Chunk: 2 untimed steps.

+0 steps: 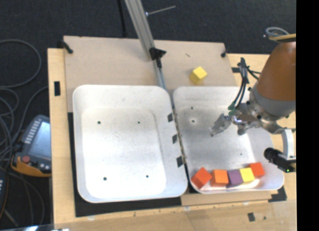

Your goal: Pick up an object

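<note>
The right bin (209,105) holds five blocks (229,176) (near edge); the gripper (230,124) hangs above, fingers apart.

No text, label, brand, number or sign can be read anywhere. The grey handheld control pendant (36,138) with an orange underside, lying left of the pale wooden surface (114,60), has a screen and rows of keys, but they are too small and blurred to make out. The coloured foam cubes (229,175) and the two shallow white bins (124,140) carry plain faces.
</note>
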Each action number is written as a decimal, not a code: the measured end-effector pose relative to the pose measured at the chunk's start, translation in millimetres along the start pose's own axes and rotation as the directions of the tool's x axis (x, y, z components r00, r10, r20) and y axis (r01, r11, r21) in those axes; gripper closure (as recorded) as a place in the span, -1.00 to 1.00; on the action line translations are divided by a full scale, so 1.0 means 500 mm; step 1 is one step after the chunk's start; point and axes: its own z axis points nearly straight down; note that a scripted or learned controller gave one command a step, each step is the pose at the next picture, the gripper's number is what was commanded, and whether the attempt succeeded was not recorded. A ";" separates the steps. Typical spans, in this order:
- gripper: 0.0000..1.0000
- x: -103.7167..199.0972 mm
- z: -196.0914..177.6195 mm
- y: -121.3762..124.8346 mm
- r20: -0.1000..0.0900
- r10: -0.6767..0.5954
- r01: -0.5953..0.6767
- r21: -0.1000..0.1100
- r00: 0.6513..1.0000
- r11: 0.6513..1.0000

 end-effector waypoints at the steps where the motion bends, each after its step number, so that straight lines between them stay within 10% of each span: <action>1: -1.00 0.138 0.085 -0.074 -0.001 -0.001 0.001 0.002 1.000 1.000; 2: -1.00 0.298 0.081 -0.079 -0.002 -0.005 0.005 -0.004 1.000 1.000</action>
